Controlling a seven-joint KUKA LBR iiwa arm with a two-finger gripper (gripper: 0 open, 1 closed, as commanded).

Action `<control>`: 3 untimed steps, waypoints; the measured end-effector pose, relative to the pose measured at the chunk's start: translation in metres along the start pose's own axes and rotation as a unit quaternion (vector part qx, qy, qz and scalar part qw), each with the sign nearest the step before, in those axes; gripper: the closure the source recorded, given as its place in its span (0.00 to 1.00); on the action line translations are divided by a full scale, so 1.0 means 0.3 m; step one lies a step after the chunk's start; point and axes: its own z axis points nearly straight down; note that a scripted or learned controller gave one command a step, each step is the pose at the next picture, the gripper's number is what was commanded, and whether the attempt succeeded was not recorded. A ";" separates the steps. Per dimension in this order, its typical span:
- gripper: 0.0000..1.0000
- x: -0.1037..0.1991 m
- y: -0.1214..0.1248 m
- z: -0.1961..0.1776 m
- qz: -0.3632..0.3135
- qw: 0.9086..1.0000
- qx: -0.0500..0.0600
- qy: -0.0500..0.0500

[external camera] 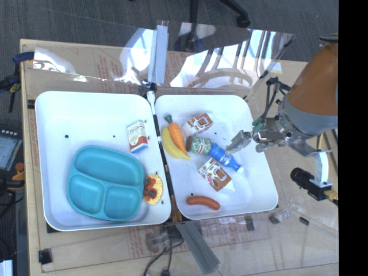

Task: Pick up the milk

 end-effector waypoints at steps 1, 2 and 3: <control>0.00 -0.054 -0.073 0.460 -0.079 0.997 0.000 0.001; 0.00 -0.056 -0.009 0.612 -0.080 0.997 0.000 0.001; 1.00 -0.054 -0.008 0.590 -0.083 0.997 0.003 0.002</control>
